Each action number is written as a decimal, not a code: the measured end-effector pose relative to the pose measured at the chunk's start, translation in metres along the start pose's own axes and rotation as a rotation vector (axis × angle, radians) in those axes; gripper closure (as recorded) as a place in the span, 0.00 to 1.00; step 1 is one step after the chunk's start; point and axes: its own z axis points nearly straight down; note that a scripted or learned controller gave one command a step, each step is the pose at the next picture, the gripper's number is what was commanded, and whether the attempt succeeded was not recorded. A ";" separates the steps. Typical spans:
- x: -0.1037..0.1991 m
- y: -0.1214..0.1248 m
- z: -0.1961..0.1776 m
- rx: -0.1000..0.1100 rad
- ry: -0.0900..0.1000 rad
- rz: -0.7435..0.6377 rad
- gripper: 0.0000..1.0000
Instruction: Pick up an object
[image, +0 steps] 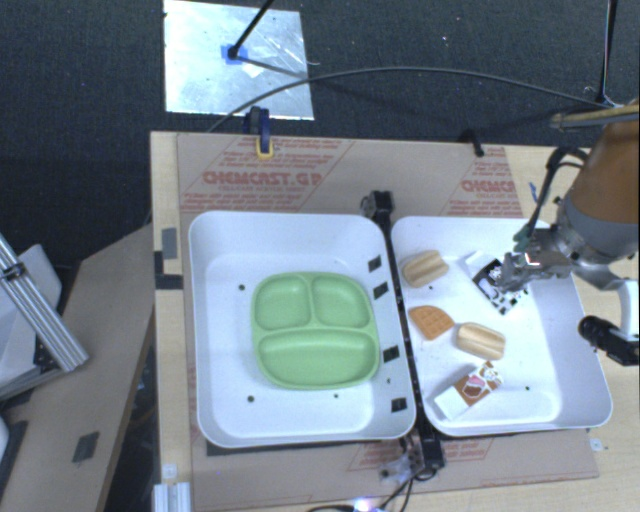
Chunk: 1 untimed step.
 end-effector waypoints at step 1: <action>0.050 0.010 0.010 0.003 0.001 0.000 1.00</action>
